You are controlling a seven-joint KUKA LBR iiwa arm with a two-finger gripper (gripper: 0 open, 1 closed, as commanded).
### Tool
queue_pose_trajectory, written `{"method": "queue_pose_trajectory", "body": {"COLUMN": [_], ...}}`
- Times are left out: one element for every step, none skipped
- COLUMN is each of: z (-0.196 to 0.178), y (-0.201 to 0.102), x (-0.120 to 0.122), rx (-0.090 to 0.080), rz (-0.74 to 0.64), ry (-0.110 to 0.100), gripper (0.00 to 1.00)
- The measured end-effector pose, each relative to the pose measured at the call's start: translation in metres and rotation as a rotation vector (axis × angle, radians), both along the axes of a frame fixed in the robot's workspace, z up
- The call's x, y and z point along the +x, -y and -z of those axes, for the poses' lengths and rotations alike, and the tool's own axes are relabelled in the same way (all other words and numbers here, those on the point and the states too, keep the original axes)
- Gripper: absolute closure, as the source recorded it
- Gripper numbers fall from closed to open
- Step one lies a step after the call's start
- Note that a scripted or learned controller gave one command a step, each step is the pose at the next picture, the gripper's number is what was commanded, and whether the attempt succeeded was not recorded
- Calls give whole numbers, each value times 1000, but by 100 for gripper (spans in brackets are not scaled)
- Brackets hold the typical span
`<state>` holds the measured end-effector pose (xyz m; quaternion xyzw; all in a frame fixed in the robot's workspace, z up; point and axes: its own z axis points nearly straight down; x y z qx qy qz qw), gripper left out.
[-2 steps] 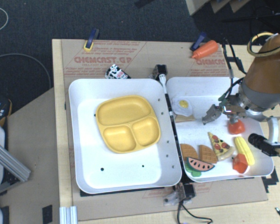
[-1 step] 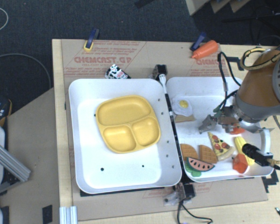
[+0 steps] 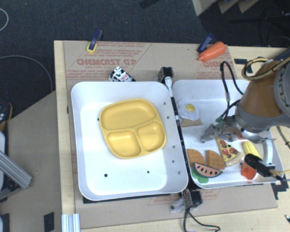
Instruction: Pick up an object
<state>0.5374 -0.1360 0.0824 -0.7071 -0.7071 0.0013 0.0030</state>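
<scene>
The toys lie in the right bin [image 3: 203,88], lower right of the frame: a pizza slice [image 3: 227,149], watermelon slice [image 3: 206,170], corn [image 3: 251,148] and fried egg [image 3: 189,109]. My gripper [image 3: 211,131] hangs low over this bin, just left of the pizza slice; I cannot tell its state. The left bin [image 3: 87,144] holds a yellow divided plate [image 3: 132,127].
</scene>
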Motion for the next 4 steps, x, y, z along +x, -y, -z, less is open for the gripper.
{"method": "queue_pose_trajectory", "body": {"z": [-13,-75,-136,-143], "y": [1,-4,-9,-10], "x": [1,6,13,14], "rx": [-2,-5,-5,-4], "rz": [2,-2,-2,-1], "ry": [6,13,15,10], "gripper": [100,100,100,100]}}
